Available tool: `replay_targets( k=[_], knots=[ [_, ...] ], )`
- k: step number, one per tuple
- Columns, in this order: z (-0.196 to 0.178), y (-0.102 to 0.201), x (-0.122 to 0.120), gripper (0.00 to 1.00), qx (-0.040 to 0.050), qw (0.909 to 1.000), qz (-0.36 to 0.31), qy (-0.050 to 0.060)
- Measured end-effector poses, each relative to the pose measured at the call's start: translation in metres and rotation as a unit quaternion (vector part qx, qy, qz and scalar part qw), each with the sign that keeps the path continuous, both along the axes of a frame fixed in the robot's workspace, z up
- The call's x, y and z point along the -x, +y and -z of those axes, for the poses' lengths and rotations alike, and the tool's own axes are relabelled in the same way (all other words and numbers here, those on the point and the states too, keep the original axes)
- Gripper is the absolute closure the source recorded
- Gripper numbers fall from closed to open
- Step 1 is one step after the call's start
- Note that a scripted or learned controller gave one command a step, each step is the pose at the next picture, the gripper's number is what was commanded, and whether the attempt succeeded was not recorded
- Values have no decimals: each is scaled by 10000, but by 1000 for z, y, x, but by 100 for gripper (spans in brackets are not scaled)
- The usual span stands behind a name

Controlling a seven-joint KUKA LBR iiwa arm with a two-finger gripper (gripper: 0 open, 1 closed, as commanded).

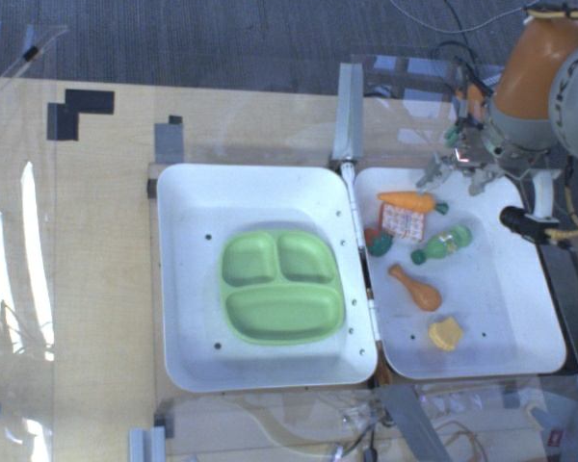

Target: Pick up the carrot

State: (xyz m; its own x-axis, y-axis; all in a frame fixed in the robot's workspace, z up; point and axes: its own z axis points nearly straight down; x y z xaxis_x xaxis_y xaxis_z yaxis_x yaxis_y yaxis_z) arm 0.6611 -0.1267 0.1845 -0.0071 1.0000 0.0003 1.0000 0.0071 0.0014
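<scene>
The carrot (pixel 407 201), orange with a green tip at its right end, lies flat near the far edge of the right bin (pixel 520 345). My gripper (pixel 457 175) hangs above the bin's far edge, up and to the right of the carrot and apart from it. Its fingers (pixel 432 174) are spread wide with nothing between them.
Just below the carrot sit a red-and-white patterned box (pixel 403 222), a green bottle (pixel 443 243), a dark green item (pixel 379 245), a chicken drumstick (pixel 416 288) and a yellow piece (pixel 445 334). The left bin (pixel 188 258) holds a green divided plate (pixel 281 287).
</scene>
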Motion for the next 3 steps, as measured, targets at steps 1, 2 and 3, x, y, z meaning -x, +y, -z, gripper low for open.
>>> replay_targets(
  k=[1,2,3],
  knots=[
    [84,6,-11,0,0,9990,-453,-28],
    [76,7,-10,100,-8,9988,-481,25],
    [0,81,-10,100,-1,9941,1083,-12]
  ],
)
